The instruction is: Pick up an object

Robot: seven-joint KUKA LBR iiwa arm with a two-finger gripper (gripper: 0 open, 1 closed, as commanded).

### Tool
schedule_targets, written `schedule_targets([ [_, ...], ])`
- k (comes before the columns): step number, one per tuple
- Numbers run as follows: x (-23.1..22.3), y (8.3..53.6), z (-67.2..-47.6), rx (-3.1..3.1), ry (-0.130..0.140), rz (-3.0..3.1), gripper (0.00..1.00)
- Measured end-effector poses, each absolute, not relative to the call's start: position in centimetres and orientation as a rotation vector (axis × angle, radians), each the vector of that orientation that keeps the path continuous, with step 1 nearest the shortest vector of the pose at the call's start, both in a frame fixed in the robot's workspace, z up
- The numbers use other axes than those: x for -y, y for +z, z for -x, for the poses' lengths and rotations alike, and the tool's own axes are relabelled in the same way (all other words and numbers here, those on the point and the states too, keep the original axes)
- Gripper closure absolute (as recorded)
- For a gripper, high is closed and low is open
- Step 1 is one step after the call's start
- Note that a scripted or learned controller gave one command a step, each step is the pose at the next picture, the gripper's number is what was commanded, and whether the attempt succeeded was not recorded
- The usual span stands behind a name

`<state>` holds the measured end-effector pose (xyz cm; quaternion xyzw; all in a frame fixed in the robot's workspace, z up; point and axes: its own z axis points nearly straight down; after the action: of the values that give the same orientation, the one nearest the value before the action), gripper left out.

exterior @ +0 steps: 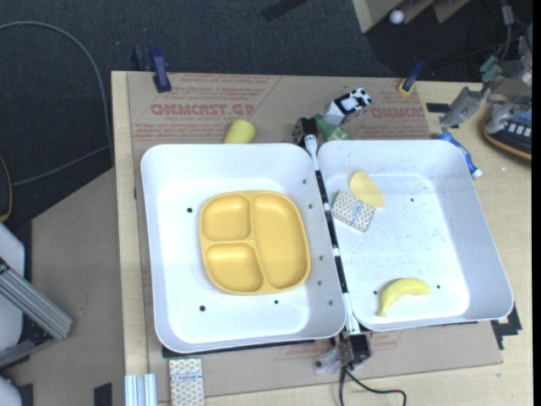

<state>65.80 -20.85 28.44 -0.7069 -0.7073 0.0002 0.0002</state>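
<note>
The right bin (461,252) holds three small things. A yellow toy banana (403,293) lies near its front edge. A pale yellow wedge-shaped piece (366,188) rests at the back left, touching a small patterned square packet (352,211) just in front of it. In the left bin (169,227) a yellow divided plate (254,242) lies flat in the middle, with three compartments.
On the cardboard behind the bins lie a yellow cylinder (240,131) and a black-and-white toy (351,103) by the bins' shared corner. A blue clamp (158,68) grips the back left edge. Grey and blue clutter (499,108) sits at the far right. A patterned packet (186,379) lies in front.
</note>
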Motion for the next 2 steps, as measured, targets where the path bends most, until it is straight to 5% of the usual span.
schedule_targets([
  [1,22.4,17.2,-55.5,2.220,0.002,2.221,0.00],
  [2,14.6,8.8,-61.7,2.227,-0.006,2.226,0.00],
])
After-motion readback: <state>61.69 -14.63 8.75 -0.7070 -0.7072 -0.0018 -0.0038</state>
